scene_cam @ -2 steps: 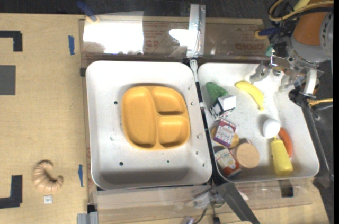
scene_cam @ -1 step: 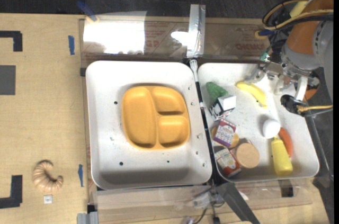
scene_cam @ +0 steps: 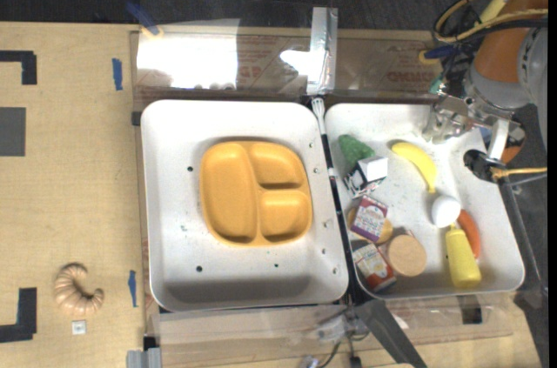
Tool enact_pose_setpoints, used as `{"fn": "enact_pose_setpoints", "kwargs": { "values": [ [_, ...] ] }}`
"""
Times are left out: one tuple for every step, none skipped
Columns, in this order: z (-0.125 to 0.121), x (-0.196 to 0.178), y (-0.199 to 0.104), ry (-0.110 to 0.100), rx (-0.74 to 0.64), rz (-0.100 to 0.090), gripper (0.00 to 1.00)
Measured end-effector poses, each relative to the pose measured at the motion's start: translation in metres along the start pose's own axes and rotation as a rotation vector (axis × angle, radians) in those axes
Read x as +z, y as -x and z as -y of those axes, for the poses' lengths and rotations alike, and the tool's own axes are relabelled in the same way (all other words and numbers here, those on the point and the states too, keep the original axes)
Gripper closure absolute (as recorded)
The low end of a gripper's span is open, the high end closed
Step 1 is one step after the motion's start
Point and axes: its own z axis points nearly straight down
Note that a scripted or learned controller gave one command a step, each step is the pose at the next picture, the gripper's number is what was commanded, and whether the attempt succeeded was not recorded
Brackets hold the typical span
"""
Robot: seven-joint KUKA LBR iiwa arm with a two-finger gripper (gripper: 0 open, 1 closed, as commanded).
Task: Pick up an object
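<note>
Nearest us, at the right bin's [scene_cam: 513, 270] front, we see a cork disc [scene_cam: 406, 254], snack packets [scene_cam: 370, 218] and a mustard bottle [scene_cam: 461, 255]. Behind the bottle lie an orange carrot [scene_cam: 470, 229] and a white egg [scene_cam: 445, 209], with a banana [scene_cam: 416, 162] beyond the egg. Our hand [scene_cam: 454, 121] hangs over the bin's rear corner, past the banana; we cannot tell whether it is open or closed. We judge this the approach: next, descend on the banana, which lies free. Crowding beside the bottle may hinder. Left of this bin, another bin [scene_cam: 165, 140] holds a yellow tray [scene_cam: 255, 190].
</note>
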Motion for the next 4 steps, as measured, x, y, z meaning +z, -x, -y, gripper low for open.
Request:
{"fn": "enact_pose_setpoints", "kwargs": {
  "values": [
    [0.043, -0.050, 0.041, -0.034, 0.120, 0.008, 1.00],
    [0.061, -0.058, -0.014, -0.036, 0.492, 0.014, 1.00],
    [0.052, -0.126, -0.008, -0.029, 0.668, 0.016, 1.00],
    [0.045, -0.105, -0.117, -0.035, 0.417, 0.013, 1.00]
  ]
}}
